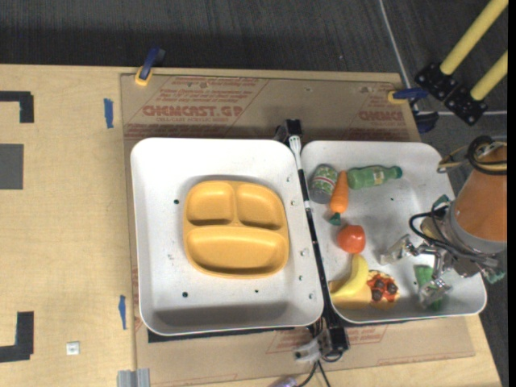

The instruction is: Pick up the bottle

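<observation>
The bottle (372, 176) is green with a paler label. It lies on its side at the back of the right bin (403, 156), cap pointing right. An orange carrot (339, 193) rests against its left end. My gripper (425, 268) is down in the front right corner of that bin, well in front of and to the right of the bottle, with the orange wrist band above it. A small green piece (425, 280) shows right at the gripper, and I cannot make out whether it is held.
Beside the carrot lies a green can (323, 181). A red tomato (351, 238), a banana (351, 280) and a red-and-orange toy (382, 287) sit at the bin's front. The left bin (153, 216) holds a yellow divided plate (235, 225).
</observation>
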{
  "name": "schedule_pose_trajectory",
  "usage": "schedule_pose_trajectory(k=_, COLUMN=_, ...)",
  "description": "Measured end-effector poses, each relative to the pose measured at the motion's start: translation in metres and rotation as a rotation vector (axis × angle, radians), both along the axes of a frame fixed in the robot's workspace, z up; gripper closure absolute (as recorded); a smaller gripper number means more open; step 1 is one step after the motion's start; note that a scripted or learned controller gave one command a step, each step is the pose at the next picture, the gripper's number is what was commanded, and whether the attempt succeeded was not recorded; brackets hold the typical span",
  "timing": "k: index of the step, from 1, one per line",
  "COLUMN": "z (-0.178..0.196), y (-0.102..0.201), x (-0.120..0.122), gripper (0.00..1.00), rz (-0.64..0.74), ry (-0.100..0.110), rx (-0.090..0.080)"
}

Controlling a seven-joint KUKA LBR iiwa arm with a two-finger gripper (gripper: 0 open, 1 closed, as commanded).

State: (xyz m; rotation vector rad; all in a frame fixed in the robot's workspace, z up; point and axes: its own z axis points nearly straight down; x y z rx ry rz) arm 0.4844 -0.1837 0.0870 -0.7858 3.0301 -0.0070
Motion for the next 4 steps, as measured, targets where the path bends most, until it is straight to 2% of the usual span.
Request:
schedule_pose_trajectory(k=1, z=0.000, y=0.043, x=0.007, gripper=0.00, rz=-0.146, ry=0.006, rx=0.001)
schedule_pose_trajectory(k=2, z=0.130, y=0.019, x=0.022, gripper=0.00, rz=0.372, ry=0.006, rx=-0.001)
schedule_pose_trajectory(k=3, z=0.020, y=0.002, x=0.006, gripper=0.00, rz=0.657, ry=0.010, rx=-0.001)
schedule_pose_trajectory(k=4, z=0.017, y=0.022, x=0.002, gripper=0.00, rz=1.123, ry=-0.007, rx=-0.019)
